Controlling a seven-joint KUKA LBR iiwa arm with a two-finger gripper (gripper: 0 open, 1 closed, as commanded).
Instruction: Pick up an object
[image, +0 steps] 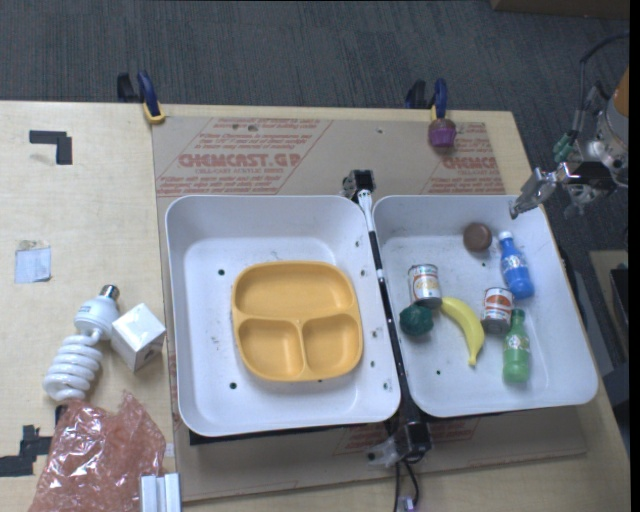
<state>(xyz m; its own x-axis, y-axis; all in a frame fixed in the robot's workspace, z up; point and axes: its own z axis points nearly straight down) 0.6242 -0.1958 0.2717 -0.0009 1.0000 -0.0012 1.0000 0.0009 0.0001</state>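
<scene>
The right bin (560, 385) holds several small items: a brown ball (477, 237), a blue bottle (515, 266), a labelled can (424, 284), a second can (496, 308), a banana (465, 328), a dark green round thing (417, 320) and a green bottle (516, 347). My gripper (548, 198) hangs over the bin's far right corner, above and to the right of the brown ball. It is open and nothing sits between its fingers.
The left bin (190, 300) carries a yellow divided plate (297, 320). A purple object (442, 132) lies on the board behind the bins. Left of the bins lie a spiral light bulb (80, 355), a white cube (138, 335) and crumpled red wrap (95, 455).
</scene>
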